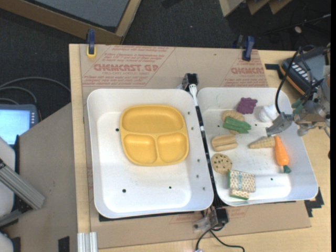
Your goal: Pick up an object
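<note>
Beside hand (279, 126): carrot (282, 152); cone (262, 143)

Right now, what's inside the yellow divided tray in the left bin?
Nothing is visible in the yellow tray's three compartments; the bin floor under it is covered.

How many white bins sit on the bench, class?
2. The left white bin holds a yellow divided plate; the right white bin holds the toy foods. None seem hidden.

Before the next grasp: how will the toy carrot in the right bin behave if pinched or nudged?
The carrot looks like smooth plastic, so it is probably stiff, light and a bit slippery. Its rounded, tapered body lies flat on the right bin, so a sideways nudge would likely roll or pivot it. The tool is just above it.
</note>
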